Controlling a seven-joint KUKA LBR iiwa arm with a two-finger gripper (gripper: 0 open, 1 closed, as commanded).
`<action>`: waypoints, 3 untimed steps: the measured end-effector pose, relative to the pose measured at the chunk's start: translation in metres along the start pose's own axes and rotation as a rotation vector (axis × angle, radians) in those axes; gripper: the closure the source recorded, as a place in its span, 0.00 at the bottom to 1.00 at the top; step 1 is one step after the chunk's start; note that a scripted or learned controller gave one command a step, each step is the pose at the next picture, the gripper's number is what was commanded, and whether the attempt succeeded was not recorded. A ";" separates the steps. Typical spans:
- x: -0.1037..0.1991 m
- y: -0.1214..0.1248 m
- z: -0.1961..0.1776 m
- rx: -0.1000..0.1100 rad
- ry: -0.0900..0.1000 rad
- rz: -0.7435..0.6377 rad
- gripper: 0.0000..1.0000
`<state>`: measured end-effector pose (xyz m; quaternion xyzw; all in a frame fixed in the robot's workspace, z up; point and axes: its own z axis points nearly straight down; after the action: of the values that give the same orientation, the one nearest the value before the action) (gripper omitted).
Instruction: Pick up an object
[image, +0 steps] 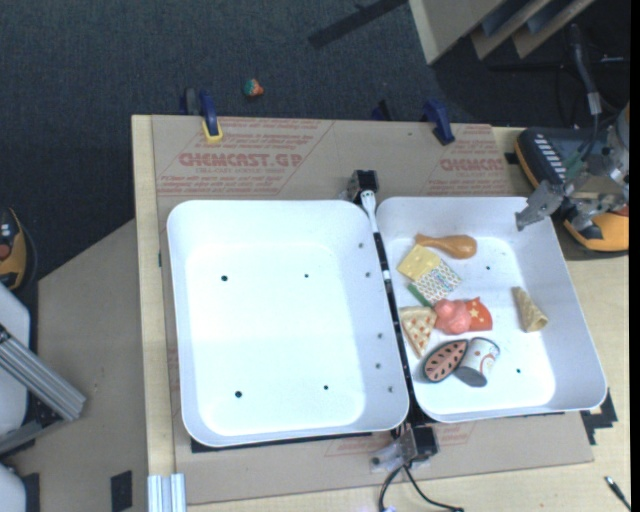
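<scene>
- Brown board carries two white bins (190, 300) side by side.
- My gripper (540, 205) hovers over the right bin's far corner; I can't tell its grip.
- Toy foods (455, 315) cluster in the right bin.

board (300, 150) | red print "CHEMCAST GP", repeated at right, partly hidden by bin (470, 165)
</scene>
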<state>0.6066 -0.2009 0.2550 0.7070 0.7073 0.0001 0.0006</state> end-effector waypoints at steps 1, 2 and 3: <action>0.000 0.001 -0.011 -0.003 -0.001 -0.001 1.00; 0.069 -0.036 0.015 0.007 0.004 -0.004 1.00; 0.091 -0.034 -0.276 -0.021 -0.003 -0.003 1.00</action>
<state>0.5724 -0.1096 0.5306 0.7059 0.7083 0.0063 0.0093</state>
